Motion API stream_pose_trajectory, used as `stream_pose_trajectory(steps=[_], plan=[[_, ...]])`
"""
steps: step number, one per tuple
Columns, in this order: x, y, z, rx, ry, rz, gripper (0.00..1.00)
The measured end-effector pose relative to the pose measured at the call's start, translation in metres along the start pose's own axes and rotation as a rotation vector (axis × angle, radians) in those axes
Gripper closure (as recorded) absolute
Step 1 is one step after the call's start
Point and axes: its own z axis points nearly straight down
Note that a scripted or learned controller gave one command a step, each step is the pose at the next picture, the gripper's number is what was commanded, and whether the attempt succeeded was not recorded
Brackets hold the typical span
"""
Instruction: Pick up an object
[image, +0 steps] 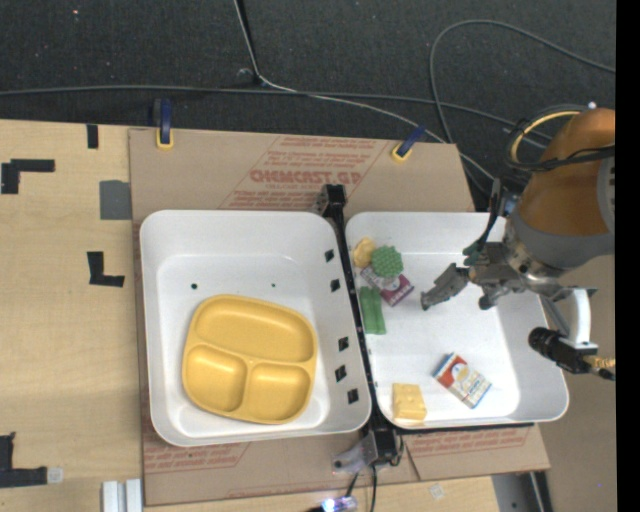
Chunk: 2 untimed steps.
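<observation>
My gripper (463, 293) hangs over the middle of the right bin (520, 330), open, with nothing between its fingers. One dark finger (438, 290) points left toward a maroon packet (398, 291) but stays apart from it. Along the bin's left side lie a green round piece (386, 262), a small yellow piece (363, 250) and a green stick (372, 312). A red, white and blue box (462, 380) lies below the gripper near the front. A yellow block (408, 401) sits at the front left corner.
The left bin (165, 250) holds a yellow divided plate (248, 358). A black divider (348, 320) runs between the bins. The arm's grey and orange body (565, 200) covers the right bin's far right corner. Cables (300, 85) cross the dark floor behind.
</observation>
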Motion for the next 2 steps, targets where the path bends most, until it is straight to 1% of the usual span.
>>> stream_pose_trajectory(steps=[1,2], plan=[[0.0,0.003,-0.007,-0.013,-0.002,-0.004,0.0],[0.008,0.006,0.04,-0.009,-0.002,-0.004,0.0]])
